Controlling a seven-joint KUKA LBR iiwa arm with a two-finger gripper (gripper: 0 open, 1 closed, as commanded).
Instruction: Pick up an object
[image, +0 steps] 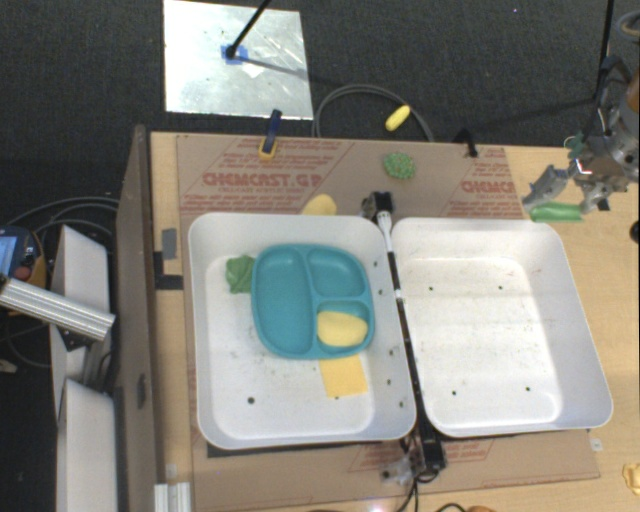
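Camera view has the hand (578, 190) above the surface beyond the right bin (500, 330), grip state impossible to tell, a green object (556, 211) just beneath it, not visibly between its tips.

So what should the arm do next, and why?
Probably swing left and down toward the left bin. The gripper hangs past the right bin's far corner, beside a green piece, while the pickable things, a yellow lump on the teal tray and a yellow slab, lie there.
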